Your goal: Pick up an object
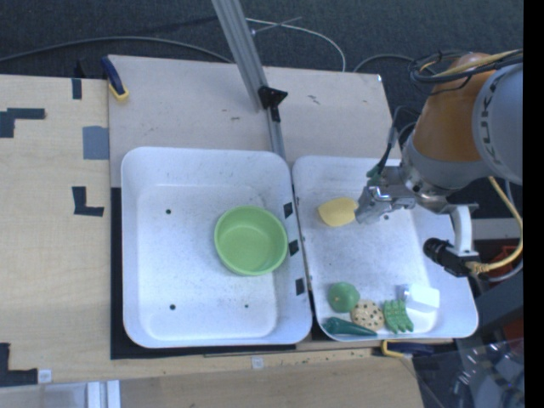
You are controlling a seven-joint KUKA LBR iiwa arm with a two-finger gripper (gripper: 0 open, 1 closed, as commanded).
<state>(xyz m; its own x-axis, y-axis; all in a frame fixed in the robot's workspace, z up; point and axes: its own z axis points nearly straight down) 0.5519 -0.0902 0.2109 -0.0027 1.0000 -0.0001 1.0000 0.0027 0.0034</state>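
robot lab: bench (195, 100), white bins (144, 228)

Two shallow white plastic bins are sitting side by side on a pale wooden bench (51, 253). The left bin (136, 228) is holding a round light-green bowl (250, 240), upright. Along the right bin's (382, 253) near edge a green ball (343, 296), a speckled tan ball (367, 314), a green leafy toy (397, 315) and a white block (422, 297) are lying close together. A slanted grey metal pole (238, 32) is rising behind the bins. A blue and yellow clamp (115, 77) is resting at the board's far left corner. Thin pale cables (314, 36) are trailing over the dark floor.
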